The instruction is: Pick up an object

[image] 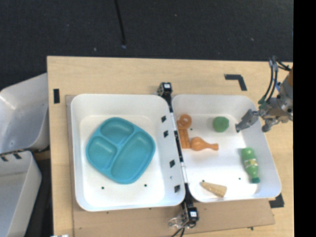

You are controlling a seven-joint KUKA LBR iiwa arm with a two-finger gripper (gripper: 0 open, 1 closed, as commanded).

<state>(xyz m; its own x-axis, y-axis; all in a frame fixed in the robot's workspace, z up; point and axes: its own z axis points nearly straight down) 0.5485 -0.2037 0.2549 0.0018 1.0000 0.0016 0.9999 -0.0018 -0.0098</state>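
Nothing is picked up yet. The gripper (256,121) hangs over the right bin's (232,196) right rim, fingers spread wide with nothing between them. Closest to it are the green ball (220,124) and the green bottle (250,164); the orange toy (203,144) and cone (214,188) lie farther off. Descent, grasp and lift remain.

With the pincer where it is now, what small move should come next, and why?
Probably ease the pincer down toward the green bottle, which lies just below it in the view inside the right bin. The pincer holds nothing, its fingers look spread, and that bottle seems its nearest target.
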